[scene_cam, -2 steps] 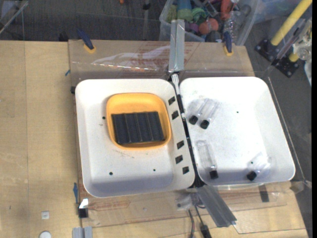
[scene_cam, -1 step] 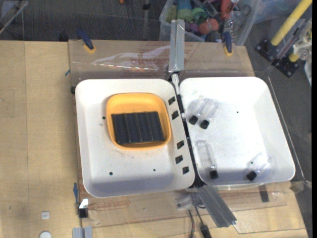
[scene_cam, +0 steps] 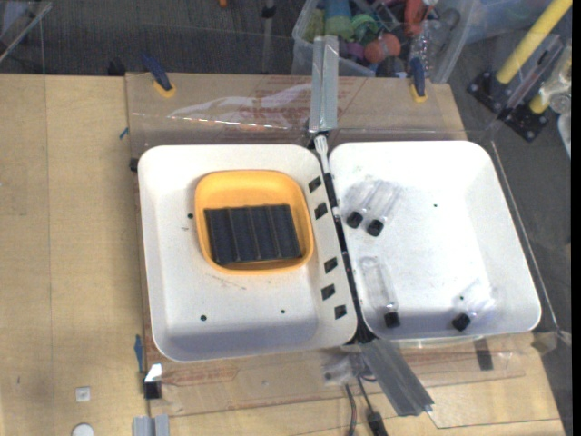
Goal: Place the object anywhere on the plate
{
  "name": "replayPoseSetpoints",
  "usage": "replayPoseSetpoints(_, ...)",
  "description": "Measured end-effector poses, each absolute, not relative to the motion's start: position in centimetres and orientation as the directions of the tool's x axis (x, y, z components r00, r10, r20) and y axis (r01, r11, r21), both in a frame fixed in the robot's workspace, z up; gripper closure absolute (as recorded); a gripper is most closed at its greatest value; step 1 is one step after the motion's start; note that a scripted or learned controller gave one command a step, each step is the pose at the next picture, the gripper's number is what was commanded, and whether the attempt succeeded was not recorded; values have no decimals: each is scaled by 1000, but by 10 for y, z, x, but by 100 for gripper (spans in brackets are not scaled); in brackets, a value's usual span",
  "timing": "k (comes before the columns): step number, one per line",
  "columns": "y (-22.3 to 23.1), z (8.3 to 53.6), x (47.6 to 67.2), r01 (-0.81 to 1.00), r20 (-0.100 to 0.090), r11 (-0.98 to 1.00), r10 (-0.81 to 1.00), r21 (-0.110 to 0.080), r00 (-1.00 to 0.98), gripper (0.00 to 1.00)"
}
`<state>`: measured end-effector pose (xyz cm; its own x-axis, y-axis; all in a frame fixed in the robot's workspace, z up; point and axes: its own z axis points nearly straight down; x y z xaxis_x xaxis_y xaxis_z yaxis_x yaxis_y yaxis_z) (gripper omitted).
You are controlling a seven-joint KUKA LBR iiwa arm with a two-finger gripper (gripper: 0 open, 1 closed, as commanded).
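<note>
- You cannot tell whether the gripper is released, clenched or grasping anything.
- In the left bin (scene_cam: 168,271) you see the orange plate (scene_cam: 254,183) lying flat.
- A dark ribbed block (scene_cam: 252,234) rests on the plate, across its middle.
- In the right bin (scene_cam: 454,180), clear black-capped vials (scene_cam: 372,205) lie scattered: two near the divider, others along the near wall.

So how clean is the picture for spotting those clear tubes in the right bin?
Camera view: lighting even, with soft shadows and no harsh glare. The clear tubes nearly vanish against the white right bin; their black caps stand out best. The yellow plate and its dark ribbed object read sharply.
</note>
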<state>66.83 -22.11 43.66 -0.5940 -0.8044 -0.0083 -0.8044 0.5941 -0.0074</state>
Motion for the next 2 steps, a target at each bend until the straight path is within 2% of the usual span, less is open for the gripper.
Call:
replayPoseSetpoints(1, -221, 436, 668, -951, -6, 308, -951, -8, -308, 100)
replayPoseSetpoints(2, -221, 436, 668, -997, -4, -71, -997, -8, 71, 100)
